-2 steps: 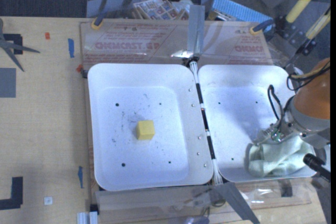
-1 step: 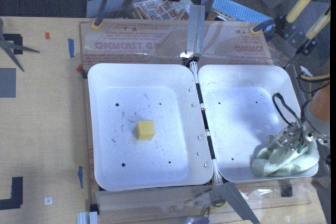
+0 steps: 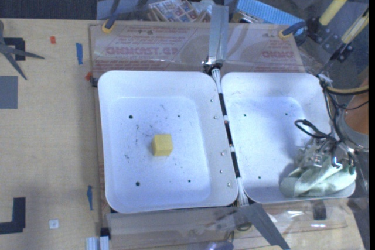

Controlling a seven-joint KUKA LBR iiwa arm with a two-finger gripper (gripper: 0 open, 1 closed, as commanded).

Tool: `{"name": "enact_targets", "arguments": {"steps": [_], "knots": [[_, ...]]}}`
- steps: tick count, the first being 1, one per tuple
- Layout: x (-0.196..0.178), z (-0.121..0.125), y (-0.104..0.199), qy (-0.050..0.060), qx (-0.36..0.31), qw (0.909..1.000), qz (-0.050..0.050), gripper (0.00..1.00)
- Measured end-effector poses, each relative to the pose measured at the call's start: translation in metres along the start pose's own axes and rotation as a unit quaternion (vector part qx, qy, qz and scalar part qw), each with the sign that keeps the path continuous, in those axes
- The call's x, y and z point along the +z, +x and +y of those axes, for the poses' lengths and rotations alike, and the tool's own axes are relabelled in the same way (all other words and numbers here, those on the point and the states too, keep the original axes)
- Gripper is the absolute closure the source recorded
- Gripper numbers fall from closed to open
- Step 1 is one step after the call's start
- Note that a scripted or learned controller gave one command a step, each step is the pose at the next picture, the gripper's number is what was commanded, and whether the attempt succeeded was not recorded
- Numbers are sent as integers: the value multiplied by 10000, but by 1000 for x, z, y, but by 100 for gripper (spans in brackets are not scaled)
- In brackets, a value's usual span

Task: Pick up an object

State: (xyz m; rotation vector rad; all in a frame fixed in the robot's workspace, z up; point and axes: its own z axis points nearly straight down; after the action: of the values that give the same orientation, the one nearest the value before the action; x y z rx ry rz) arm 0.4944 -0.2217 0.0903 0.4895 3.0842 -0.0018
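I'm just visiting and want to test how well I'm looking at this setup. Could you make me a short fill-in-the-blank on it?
1. The yellow block lies in the ____ bin of the camera view.
2. The gripper is over the ____ bin.
3. Under the gripper lies a crumpled pale green ____.

Missing words: left; right; cloth
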Motion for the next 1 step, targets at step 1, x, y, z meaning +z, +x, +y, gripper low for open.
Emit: {"name": "enact_targets", "arguments": {"steps": [1], "knots": [[-82, 12, -46, 4, 546, 9985, 55, 100]]}}
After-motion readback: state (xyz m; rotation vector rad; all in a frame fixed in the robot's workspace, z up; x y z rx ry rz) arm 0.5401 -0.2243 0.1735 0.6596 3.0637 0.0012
